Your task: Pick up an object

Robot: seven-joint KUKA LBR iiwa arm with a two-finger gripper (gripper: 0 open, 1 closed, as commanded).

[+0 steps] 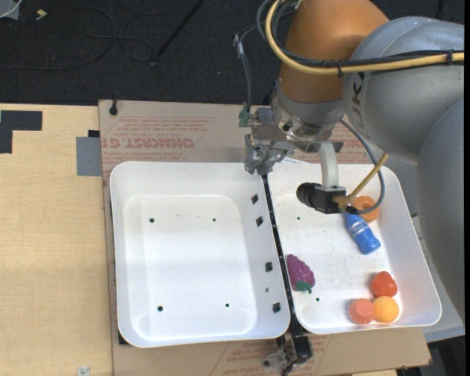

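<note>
My gripper point(261, 161) hangs over the far end of the wall between the two bins, well above the objects. A purple bunch of grapes point(300, 272) lies in the right bin point(423, 288) close to that wall. A blue bottle point(363, 234) lies tilted toward the right side, with an orange object point(366, 204) just behind it. At the near right corner sit a red fruit point(383, 282), an orange fruit point(387, 310) and a salmon-coloured round piece point(361, 311). Nothing shows held under the gripper.
The left bin point(125, 249) stands beside the right one, both on a cardboard sheet point(172, 135). The big grey arm with its orange band point(329, 37) fills the space above the right bin's far side.
</note>
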